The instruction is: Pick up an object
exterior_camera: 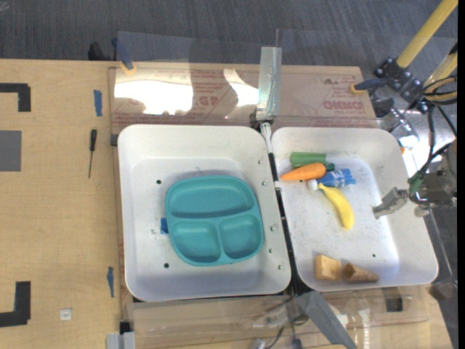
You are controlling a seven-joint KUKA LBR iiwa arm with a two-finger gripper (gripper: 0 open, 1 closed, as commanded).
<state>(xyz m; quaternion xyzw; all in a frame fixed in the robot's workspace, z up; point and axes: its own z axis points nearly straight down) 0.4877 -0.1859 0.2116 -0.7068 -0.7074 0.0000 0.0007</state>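
My gripper (396, 201) sits at the right edge of the frame, over the right rim of the right bin (414, 264); I can't tell how it is set, and nothing shows in its grasp. The candidates lie in that bin: a banana (340, 206) near the centre, an orange carrot (304, 171) above it touching a green piece (317, 158) and a blue item (341, 177), and a tan wedge (329, 267) by the lower wall. The left bin (138, 217) carries a teal divided plate (213, 219), which looks too broad and flat for me to grip.

I judge the banana the best choice, since its lower half lies apart from the cluster. I should move left toward frame centre, straddle its width across the curve, and descend squarely over the lower half. Its rounded skin may slip, so I want it centred before lifting.
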